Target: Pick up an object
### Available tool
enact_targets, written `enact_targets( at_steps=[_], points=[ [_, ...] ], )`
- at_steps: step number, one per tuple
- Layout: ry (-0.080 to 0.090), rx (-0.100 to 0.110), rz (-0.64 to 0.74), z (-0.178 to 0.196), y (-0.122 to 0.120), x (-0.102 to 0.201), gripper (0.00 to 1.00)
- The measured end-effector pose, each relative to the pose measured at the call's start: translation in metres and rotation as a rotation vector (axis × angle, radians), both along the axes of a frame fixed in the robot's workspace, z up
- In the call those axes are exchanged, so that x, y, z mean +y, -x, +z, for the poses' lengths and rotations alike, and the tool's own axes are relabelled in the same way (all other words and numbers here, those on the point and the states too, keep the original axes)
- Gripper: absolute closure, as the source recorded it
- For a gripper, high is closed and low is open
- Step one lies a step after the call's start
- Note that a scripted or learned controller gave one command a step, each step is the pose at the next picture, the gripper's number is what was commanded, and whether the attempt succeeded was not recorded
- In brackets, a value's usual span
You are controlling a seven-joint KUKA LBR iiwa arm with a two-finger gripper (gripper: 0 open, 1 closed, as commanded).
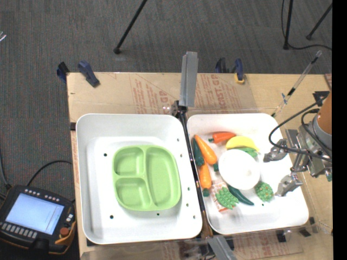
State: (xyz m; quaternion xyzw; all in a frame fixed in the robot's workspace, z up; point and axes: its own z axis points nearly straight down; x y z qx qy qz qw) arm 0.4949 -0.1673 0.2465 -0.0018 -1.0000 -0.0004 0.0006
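Your end effector sits at the right side of the right bin, its two fingers spread wide apart with nothing between them, so you are in the approach step and no grasp has been made. The pickable things are bunched in the left and middle of that bin: a white round plate, a yellow banana at its far edge, an orange carrot and a second carrot along the left wall, an orange-red pepper-like piece farther back, a dark green cucumber-like piece near the plate's near edge, and a small green broccoli-like toy closest to the fingers. The left bin holds a green divided tray. I judge the next move calls for shifting the open fingers left over one item, most easily the small green toy just beside them, lowering so it lies between the fingers, then closing and lifting; the crowding against the plate could spoil the grip. The cardboard on the counter carries red printed lettering, upside down and too blurred to read with confidence. A teach pendant lies at near left.
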Motion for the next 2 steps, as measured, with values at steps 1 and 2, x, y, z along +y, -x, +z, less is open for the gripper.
enact_targets(
  at_steps=[1, 2],
  points=[
    [-0.002, 0.000, 0.256, -0.143, 0.009, 0.027, 0.00],
    [0.003, -0.011, 0.229, -0.155, 0.000, 0.075, 0.00]
  ],
)
